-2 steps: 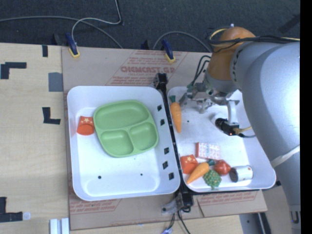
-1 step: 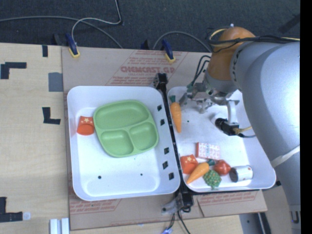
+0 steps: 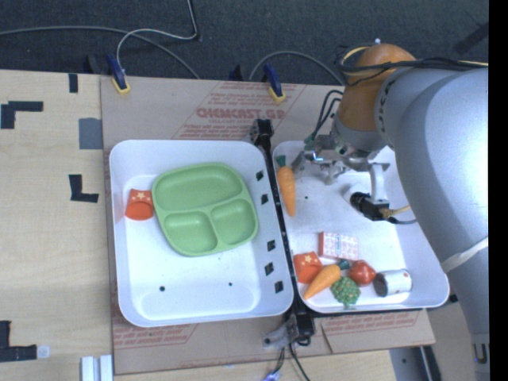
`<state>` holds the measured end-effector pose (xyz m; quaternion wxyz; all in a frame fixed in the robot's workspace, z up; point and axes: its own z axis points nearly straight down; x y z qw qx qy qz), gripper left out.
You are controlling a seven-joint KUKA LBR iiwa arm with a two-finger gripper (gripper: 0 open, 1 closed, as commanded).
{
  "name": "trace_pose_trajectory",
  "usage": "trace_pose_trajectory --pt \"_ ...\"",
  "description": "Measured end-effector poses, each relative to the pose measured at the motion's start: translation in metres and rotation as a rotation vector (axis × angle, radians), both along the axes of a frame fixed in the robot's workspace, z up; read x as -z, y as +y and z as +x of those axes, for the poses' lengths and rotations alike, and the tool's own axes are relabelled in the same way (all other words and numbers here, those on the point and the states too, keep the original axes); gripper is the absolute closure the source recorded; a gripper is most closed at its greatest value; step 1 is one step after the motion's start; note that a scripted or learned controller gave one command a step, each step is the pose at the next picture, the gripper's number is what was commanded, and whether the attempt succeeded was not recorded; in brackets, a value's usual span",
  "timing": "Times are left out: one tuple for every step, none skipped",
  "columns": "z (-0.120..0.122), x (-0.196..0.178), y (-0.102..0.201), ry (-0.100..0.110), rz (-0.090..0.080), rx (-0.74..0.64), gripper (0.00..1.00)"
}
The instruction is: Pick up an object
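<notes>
Over the far end of the right bin [image 3: 413,248], the gripper [image 3: 325,163] is hanging low from the grey arm [image 3: 444,133], just below its orange band [image 3: 373,86]. Whether it is parted or closed I cannot tell, since the wrist and its cabling are hiding that part, and nothing is showing clamped in it.

Nearest to it, a carrot [image 3: 286,189] is lying against the bin's left wall, just beside the gripper on the side away from the arm. Its long axis is running along that wall, from the far end toward the near end, so a grasp would probably need to close across it, with the wall crowding one side.

Toward the near end, other candidates are clustering well apart from the gripper: a pink packet [image 3: 337,244], a second carrot [image 3: 321,280], a tomato [image 3: 361,272], a green piece [image 3: 345,292] and a small can [image 3: 393,282].

Across the divider, the left bin [image 3: 190,304] is carrying a green divided plate [image 3: 205,209] and an orange cup [image 3: 140,205] at its left edge.
</notes>
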<state>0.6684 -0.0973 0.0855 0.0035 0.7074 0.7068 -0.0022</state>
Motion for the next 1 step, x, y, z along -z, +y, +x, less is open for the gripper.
trace_pose_trajectory --pt "0.0002 0.0002 -0.0026 0.001 0.005 -0.002 0.0"
